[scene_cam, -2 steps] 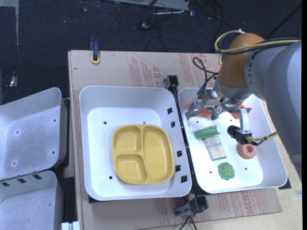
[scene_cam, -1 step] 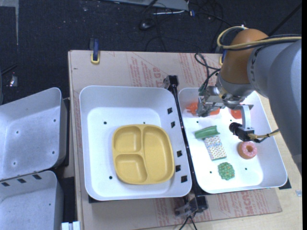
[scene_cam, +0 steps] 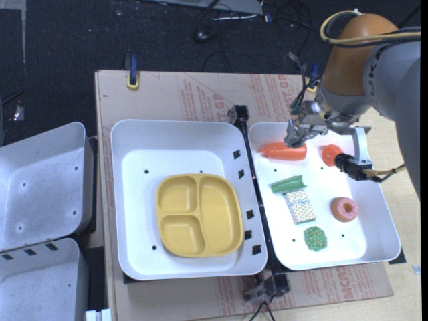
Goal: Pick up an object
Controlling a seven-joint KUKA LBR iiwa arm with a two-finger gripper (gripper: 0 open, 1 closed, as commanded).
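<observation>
Broccoli floret (scene_cam: 315, 238) low in right bin (scene_cam: 384, 236) | gripper (scene_cam: 295, 136) upper right, directly above carrot (scene_cam: 283, 152), finger state cannot be told | step: likely descent to grasp; next needs closing on carrot, lifting | nearby: green pepper (scene_cam: 287, 184), patterned packet (scene_cam: 300, 206), donut (scene_cam: 345, 208) | yellow divided plate (scene_cam: 199, 214) in left bin (scene_cam: 134, 199), no obstruction.

Counts: two white bins, one tray, six small objects.

The tabletop (scene_cam: 167, 85) carries two white bins: the left bin (scene_cam: 127, 179) holds one yellow divided tray (scene_cam: 199, 214) with three compartments; the right bin (scene_cam: 374, 206) holds six small things, namely one orange carrot (scene_cam: 283, 152), one orange-red rounded piece (scene_cam: 330, 154), one green strip (scene_cam: 287, 184), one patterned packet (scene_cam: 300, 206), one pink doughnut (scene_cam: 345, 208) and one green broccoli-like piece (scene_cam: 315, 238). One blue-and-yellow clamp (scene_cam: 133, 72) sits at the tabletop's far edge.
</observation>
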